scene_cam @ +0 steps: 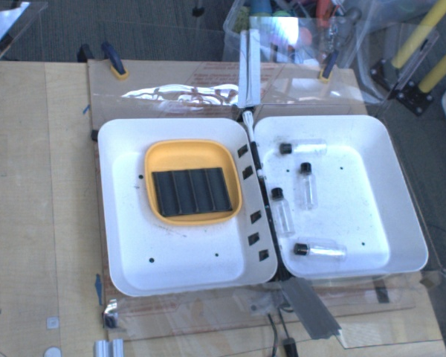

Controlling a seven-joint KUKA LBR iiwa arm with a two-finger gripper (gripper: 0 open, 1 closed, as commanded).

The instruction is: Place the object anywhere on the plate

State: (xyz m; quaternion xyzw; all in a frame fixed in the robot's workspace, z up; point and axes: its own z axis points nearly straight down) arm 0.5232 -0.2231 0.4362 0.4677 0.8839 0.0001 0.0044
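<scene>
Two shallow white bins sit side by side on the bench: left bin (126, 266), right bin (401, 229). The left bin holds the yellow plate (157, 157), squarish with rounded corners, carrying a dark ridged insert (191, 192) with 4 ribs that covers most of its floor. The right bin holds 4 clear vials with black caps, all lying on their sides and none touching another: top vial (305, 149) near the back wall, middle vial (306, 188) lengthwise toward the centre, left vial (281, 213) close to the divider between the bins, bottom vial (321, 251) near the front wall. Nothing lies on the plate besides its insert, so by my reading the task stands at its start: no vial lifted, none placed. As for the gripper, I cannot tell whether it is open or closed (nor is any vial seen between fingers). The next move, as I judge it, calls for choosing 1 vial, likely the middle vial since it lies well apart from walls, coming down across its narrow width, closing, lifting clear of the divider, then carrying left over the plate. Risk: the round glass body may roll or slip under the closing fingers.
</scene>
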